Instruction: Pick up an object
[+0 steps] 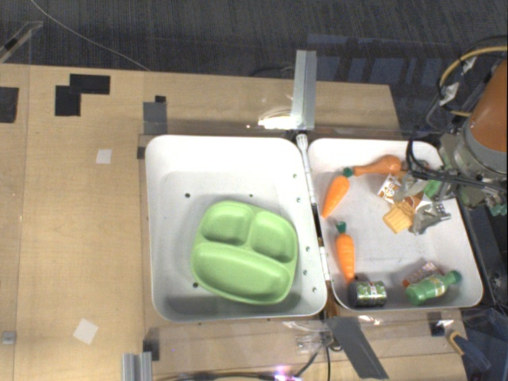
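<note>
No label is legible on the green bottle (432, 286) or small can (370, 293); the hand (423, 209) hovers over an orange packet (397, 218), grip state unclear

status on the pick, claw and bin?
Claw low in right bin, at a small orange item. Grasp unconfirmed. Carrots, can, green bottle nearby, apart.

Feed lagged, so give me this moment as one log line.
tool low in right bin | beside yellow packet | grasp unconfirmed | green tray in left bin
</note>
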Tool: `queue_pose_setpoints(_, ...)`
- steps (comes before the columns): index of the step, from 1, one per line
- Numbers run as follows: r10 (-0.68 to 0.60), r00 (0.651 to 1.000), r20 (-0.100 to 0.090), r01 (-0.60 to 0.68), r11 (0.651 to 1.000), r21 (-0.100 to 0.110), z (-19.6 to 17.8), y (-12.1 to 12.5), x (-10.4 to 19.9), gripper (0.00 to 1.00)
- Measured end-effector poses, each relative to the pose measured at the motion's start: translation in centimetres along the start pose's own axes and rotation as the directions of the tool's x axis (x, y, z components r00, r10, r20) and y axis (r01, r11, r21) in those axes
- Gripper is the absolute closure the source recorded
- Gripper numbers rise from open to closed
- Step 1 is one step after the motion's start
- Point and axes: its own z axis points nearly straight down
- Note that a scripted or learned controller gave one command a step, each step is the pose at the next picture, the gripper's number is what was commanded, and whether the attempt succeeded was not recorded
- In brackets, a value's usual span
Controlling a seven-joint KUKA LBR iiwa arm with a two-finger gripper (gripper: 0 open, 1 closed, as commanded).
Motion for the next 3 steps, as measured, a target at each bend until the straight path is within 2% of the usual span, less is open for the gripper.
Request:
queue_pose_setpoints(1, -0.101, 0.995, -0.007, 0.101, 0.995, -0.002, 2.0, -7.2, -3.2, 1.00)
queue_pose_setpoints(2, 0.042, 0.999, -0.005, -0.042, 0.999, -0.002, 1.6, -0.3, -1.0, 1.00)
queue_pose_setpoints(3, 0.161, 0.987, -0.003, -0.161, 0.987, -0.001, -1.4, -0.3, -8.0, 1.00)
